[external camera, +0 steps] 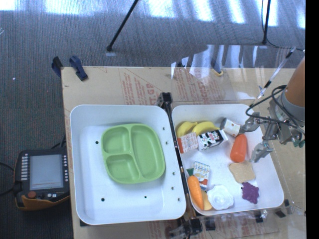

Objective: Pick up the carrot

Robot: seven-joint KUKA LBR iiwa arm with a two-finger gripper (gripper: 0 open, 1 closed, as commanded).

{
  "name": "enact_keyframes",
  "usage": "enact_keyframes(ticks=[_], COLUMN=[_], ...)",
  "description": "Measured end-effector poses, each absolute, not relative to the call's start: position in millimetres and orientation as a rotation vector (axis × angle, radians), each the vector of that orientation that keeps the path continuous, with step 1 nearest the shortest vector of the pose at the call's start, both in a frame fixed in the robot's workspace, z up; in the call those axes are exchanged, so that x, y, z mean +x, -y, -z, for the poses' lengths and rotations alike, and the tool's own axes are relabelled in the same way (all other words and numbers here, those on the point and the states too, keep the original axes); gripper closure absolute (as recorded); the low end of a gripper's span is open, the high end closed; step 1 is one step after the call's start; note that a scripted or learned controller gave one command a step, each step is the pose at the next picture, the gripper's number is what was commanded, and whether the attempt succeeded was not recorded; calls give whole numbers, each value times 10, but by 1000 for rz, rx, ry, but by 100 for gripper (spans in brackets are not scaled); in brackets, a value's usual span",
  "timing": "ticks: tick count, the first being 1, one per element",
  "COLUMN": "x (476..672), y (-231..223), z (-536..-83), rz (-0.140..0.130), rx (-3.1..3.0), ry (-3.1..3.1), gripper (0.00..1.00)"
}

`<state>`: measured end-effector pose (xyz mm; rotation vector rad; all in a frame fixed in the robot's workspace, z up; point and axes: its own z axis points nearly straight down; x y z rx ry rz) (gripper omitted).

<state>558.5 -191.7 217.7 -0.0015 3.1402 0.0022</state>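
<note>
The carrot (195, 191) lies near the front left corner of the right bin (277, 183), a smooth orange taper with its long axis running front to back, thin tip toward the front edge, wedged between the bin's left wall and a small printed carton (201, 175) and a white fried egg (220, 197). The gripper (255, 139) hangs well apart from it toward the far right, jaws spread open around a plump red-orange vegetable (239, 148), holding nothing. To reach the carrot it would need to travel leftward and toward the front, and likely turn to close across the narrow width.
</note>
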Motion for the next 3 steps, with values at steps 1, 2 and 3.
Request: enact_keyframes(ticks=[1,2,3], x=[5282,4806,4862], y=[1022,788,761], z=[-1482,-917,-1038], rz=[-8,2,4], rx=[190,-391,-398], ry=[-3142,-3104,-3090], gripper=[0,0,100])
